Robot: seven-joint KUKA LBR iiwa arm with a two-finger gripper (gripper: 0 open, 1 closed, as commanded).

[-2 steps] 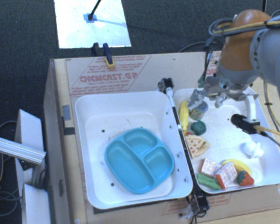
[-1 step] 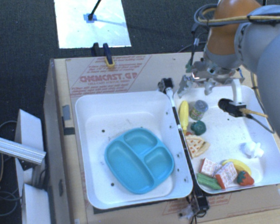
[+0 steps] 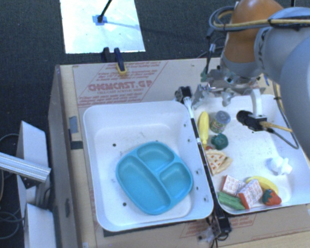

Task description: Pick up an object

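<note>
My gripper (image 3: 221,94) hangs over the far end of the right bin (image 3: 303,186), just above a small tin can (image 3: 219,121). A yellow banana-like piece (image 3: 204,127) lies by the dividing wall, with a dark green lump (image 3: 219,141) below the can. Further forward lie a waffle-patterned slice (image 3: 217,161), two small cartons (image 3: 233,184) (image 3: 251,191), a second banana (image 3: 263,182), a green vegetable (image 3: 232,201), a strawberry-like piece (image 3: 271,197) and a white lump (image 3: 280,165). I see nothing between the gripper and the can.
The left bin (image 3: 98,125) bears a blue divided plate (image 3: 154,177). The arm (image 3: 293,44) comes in from the upper right, over the right bin's far corner. A cardboard sheet (image 3: 124,83) lies beyond the bins.
</note>
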